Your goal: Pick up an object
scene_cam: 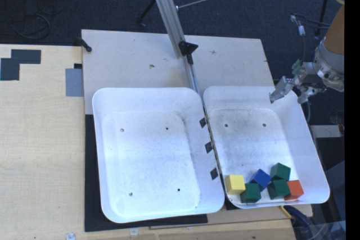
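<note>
Several small blocks lie bunched at the near end of the right bin (242,98): a yellow block (235,183), a blue block (261,177), an orange block (293,189) and three green ones, among them a green block (280,171) at the back of the cluster. My gripper (292,93) hangs over the bin's far right corner, well away from the blocks. Its two fingers are spread open with nothing between them.
The left bin (98,121) sits beside the right one, joined by black clips (208,146). A slanted aluminium bar (169,8) rises behind the bins. Both bins rest on a pale board (129,59), with a wooden bench top (39,137) to the left.
</note>
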You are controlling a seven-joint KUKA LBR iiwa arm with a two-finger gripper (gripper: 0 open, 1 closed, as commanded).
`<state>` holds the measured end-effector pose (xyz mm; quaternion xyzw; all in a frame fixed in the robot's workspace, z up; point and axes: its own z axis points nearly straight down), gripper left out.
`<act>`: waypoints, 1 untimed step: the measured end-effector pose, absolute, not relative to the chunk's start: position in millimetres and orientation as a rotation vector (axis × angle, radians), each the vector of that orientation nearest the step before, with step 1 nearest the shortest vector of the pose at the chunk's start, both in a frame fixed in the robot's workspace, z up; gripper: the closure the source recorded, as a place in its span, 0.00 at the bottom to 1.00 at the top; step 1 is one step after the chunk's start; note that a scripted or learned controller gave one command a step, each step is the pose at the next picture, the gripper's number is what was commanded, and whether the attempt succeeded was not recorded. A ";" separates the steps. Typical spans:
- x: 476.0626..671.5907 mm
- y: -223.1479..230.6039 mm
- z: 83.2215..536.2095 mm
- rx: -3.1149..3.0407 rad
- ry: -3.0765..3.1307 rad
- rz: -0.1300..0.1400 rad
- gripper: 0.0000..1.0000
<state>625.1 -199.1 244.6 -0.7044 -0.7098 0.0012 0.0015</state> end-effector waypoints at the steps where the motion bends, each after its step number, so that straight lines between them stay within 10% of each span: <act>1: 562.1 -143.4 269.3 -2.214 -2.223 0.000 0.00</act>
